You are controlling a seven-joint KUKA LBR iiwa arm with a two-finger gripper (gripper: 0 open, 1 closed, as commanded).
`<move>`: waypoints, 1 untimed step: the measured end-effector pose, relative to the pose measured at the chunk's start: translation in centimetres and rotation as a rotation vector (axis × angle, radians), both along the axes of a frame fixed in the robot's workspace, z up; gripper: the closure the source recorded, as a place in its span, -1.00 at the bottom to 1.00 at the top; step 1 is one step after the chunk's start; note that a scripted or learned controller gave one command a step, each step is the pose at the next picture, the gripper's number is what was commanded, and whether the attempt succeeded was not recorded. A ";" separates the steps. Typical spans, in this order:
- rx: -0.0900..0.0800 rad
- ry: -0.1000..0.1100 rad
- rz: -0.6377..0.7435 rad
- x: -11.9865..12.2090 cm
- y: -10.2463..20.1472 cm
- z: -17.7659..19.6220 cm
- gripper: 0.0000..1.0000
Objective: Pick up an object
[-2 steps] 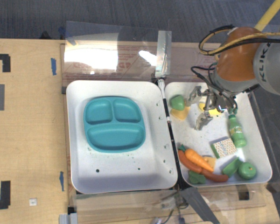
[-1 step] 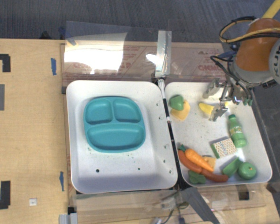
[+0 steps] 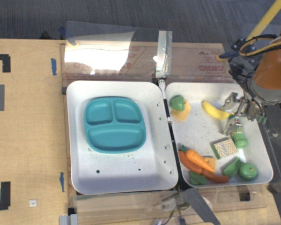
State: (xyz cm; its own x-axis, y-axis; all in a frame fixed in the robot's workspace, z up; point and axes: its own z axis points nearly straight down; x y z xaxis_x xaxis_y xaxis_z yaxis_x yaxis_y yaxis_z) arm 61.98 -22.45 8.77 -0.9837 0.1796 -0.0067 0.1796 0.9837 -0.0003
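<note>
The right bin (image 3: 196,130) holds several toy foods. A yellow banana (image 3: 214,110) lies near its back, with a green and yellow piece (image 3: 179,106) at the back left. An orange carrot (image 3: 196,158) and a red sausage-like piece (image 3: 213,176) lie at the front. A patterned square block (image 3: 225,148) sits mid-right, with green pieces (image 3: 247,171) in the front right corner. My gripper (image 3: 237,118) hangs over the right side of this bin, just right of the banana and directly above a small green piece (image 3: 239,138). Nothing visibly sits in it.
The left bin (image 3: 79,172) holds a teal divided plate (image 3: 114,124). A metal divider (image 3: 168,121) separates the bins. The arm's orange band (image 3: 271,69) and cables (image 3: 246,48) stand over the right bin's far right corner. Bare bin floor shows between the banana and the carrot.
</note>
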 end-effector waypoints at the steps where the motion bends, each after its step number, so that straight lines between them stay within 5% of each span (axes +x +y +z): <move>1: -0.001 -0.002 -0.001 1.0 0.1 0.0 -1.00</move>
State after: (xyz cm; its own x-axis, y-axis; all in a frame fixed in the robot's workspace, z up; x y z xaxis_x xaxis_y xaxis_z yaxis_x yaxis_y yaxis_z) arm 62.97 -22.34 8.73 -0.9836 0.1804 -0.0091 0.1804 0.9836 -0.0006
